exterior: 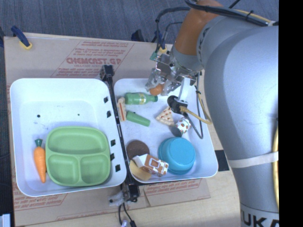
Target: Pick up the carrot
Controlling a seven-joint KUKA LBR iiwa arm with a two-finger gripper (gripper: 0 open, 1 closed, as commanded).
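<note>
Two shallow white bins sit side by side on the cardboard-covered surface. One small orange carrot with a green top lies in the left bin, against its left wall, just beside one green three-compartment plastic plate. The right bin holds one green bottle with a yellow cap, one green cylinder, one thin orange stick by the divider, one pizza-slice toy, one small white patterned piece, one blue round bowl, one brown disc, and one orange-white carton overlapping a tan piece. The claw hangs over the right bin's far edge, well apart from the carrot; something orange shows at its tips, too blurred to identify, and whether its fingers are apart or together cannot be told. The grey arm hides the right bin's right side.
</note>
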